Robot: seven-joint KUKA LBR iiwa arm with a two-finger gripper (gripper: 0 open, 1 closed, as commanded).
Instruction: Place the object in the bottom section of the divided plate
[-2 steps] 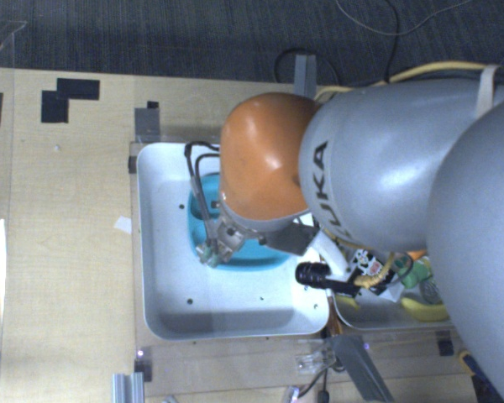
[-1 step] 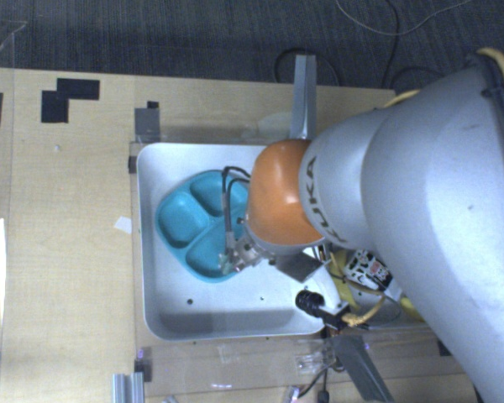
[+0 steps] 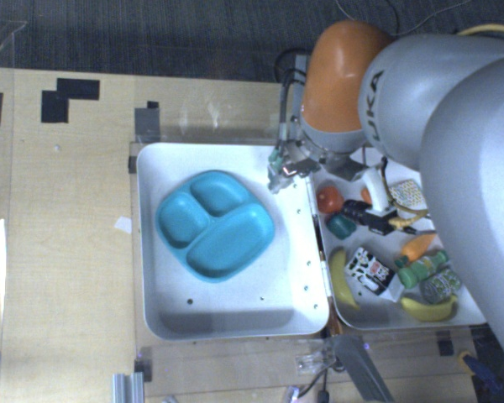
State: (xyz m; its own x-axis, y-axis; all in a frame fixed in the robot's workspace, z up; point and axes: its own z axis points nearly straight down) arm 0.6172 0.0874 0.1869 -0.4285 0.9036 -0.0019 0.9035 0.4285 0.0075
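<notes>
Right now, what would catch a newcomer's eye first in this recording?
The big grey arm with its orange band reaches in from the right, its gripper over the left bin's upper right corner. In that bin lies a blue divided plate. The right bin holds a jumble of toy food, including a yellow banana.

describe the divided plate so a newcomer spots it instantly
Find the left white bin, the one away from the cluttered bin. The divided plate lies alone near its middle: rounded, turquoise, two small sections above one large bottom section. Nothing else there is blue.
</notes>
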